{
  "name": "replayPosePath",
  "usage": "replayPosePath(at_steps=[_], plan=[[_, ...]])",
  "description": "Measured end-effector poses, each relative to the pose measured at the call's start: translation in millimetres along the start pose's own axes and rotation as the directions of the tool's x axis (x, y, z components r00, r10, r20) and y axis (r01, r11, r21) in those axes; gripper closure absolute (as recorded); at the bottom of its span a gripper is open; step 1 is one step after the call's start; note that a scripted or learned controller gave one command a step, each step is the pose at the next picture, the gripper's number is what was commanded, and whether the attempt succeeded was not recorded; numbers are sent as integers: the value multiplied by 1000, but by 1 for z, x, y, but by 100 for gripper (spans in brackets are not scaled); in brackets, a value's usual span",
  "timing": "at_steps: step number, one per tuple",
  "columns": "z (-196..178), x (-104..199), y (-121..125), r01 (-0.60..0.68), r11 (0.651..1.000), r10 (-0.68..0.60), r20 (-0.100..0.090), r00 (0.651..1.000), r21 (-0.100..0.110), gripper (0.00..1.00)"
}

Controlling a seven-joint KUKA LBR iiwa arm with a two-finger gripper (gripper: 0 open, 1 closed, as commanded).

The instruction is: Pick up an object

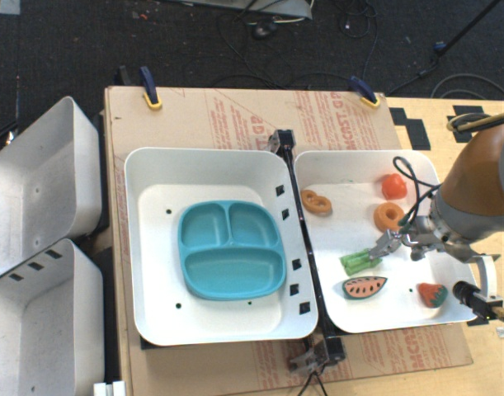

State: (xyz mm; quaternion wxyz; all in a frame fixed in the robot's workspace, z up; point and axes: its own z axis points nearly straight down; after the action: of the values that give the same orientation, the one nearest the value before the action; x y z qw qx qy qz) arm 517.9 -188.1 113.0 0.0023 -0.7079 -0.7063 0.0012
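Gripper: the gripper (387,245) sits low in the right bin (342,167), its tip at the right end of the green piece (358,261); whether its fingers are apart or together I cannot tell, since the wrist hides them from above.

Nearest thing: the green piece lies flat on the bin floor, slanted, just left of the gripper tip and touching or almost touching it. It looks like the likely target.

Neighbours: a watermelon slice (365,286) lies just below the green piece; an orange ring (388,215) sits just above the gripper; a pretzel-shaped piece (317,203) lies further left; a red piece (393,186) lies near the far wall; a small red-and-green piece (434,294) lies to the lower right.

Doing it well: centre over the middle of the green piece, turn to close across its narrow width, go right down to the floor, then lift straight.

Risk: a grip at the very end may slip or push the piece toward the watermelon slice.

Left bin: the left bin (144,221) holds a teal divided tray (231,249), well apart from the work.
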Motion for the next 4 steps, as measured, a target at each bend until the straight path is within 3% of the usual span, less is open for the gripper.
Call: replayPosePath(at_steps=[1,2,4], plan=[[17,0,3,0,1000,0,0,1000,-9,0],[5,1,5,2,1000,-2,-1,1000,-15,100],[-102,10,9,6,1000,-6,4,1000,-10,100]])
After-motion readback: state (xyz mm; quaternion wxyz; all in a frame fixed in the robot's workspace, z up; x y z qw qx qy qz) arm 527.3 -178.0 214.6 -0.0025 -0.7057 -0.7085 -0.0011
